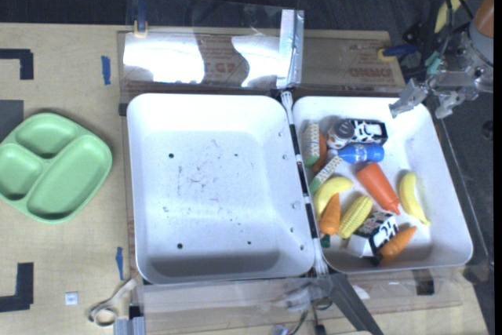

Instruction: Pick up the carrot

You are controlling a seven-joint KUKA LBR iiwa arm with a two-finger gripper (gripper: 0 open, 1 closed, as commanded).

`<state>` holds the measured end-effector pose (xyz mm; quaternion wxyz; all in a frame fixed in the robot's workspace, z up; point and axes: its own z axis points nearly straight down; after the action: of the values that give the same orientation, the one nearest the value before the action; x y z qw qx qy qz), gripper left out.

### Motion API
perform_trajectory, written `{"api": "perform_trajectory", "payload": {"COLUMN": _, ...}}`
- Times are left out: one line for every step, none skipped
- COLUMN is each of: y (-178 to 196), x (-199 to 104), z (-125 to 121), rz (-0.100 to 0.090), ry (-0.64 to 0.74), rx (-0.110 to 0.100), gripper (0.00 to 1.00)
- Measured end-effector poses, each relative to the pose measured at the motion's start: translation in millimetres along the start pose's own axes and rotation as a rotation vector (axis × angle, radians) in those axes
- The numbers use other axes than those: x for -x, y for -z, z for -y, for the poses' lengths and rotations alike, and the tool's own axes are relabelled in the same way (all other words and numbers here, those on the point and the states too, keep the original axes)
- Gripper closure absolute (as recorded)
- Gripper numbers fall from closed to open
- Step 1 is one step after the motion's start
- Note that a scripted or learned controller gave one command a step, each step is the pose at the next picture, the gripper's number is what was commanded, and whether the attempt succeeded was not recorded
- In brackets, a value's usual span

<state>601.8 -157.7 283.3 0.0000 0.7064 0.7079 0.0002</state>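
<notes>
From above, the carrot (379, 184) lies in the right bin (447, 192) at center right of the frame, between a corn cob (354, 214) and a banana (412, 197). The claw (427, 96) hangs at upper right over that bin's far corner, open and holding nothing.

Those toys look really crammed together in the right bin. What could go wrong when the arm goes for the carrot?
The carrot lies packed between a banana and a corn cob, so the gripper, now up at the bin's far corner, might grab or nudge a neighbour instead. Other orange pieces nearby could be mistaken for it. Fingers may also slip off its smooth, tapered shape.
</notes>
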Motion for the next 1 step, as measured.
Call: {"api": "perform_trajectory", "payload": {"y": -8.7, "x": -19.6, "z": -66.4, "rz": 0.002, "ry": 0.333, "rx": 0.005, "gripper": 0.00}}
